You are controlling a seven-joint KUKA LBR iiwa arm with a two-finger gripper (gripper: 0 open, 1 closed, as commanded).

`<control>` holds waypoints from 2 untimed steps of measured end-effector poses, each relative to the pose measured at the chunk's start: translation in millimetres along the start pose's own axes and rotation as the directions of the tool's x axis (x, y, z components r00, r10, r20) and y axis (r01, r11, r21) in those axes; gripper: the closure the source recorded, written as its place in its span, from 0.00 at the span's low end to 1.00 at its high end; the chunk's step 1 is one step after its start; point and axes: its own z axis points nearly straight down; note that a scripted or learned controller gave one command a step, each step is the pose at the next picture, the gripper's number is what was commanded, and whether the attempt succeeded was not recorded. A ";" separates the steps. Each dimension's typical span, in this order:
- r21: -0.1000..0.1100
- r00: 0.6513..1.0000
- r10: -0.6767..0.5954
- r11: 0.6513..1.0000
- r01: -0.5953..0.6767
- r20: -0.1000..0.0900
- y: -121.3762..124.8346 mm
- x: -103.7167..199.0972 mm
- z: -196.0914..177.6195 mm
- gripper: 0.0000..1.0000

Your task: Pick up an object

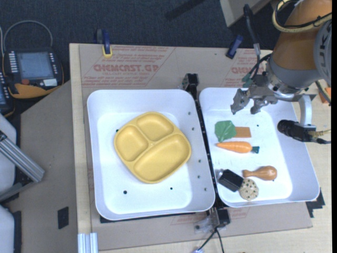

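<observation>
You're looking at the approach step: the gripper (246, 107) is hovering over the far end of the right bin (287, 157), fingers apart and nothing between them, so no pick is made yet. All the small candidates are sitting in that bin. A green leaf-shaped piece (225, 130) is lying nearest the gripper, touching a flat orange piece (244, 133) on its right. The toy carrot (235, 147) is lying crosswise just below them. Toward the near edge you're seeing a toy drumstick (261, 173), a black block (230, 180) and a speckled cookie (249, 190), the block and cookie just beside each other. The left bin (105, 141) is holding a yellow divided plate (152, 146), well apart from the arm. My read: the next move is calling for a short shift toward you and a descent onto the leaf or the carrot. The carrot is looking like the cleaner target, with its long axis across the jaws. The leaf pair is looking flat and harder to grip. You aren't getting hover height from this slanted view. I can't tell whether the leaf and the orange piece are one part or two. The wrist is hiding part of the bin's far rim.
</observation>
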 end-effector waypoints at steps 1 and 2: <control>0.000 1.000 -0.001 1.000 0.001 0.000 21.5 53.5 -6.5 1.00; 0.000 1.000 0.000 1.000 0.000 0.000 39.8 102.7 8.5 1.00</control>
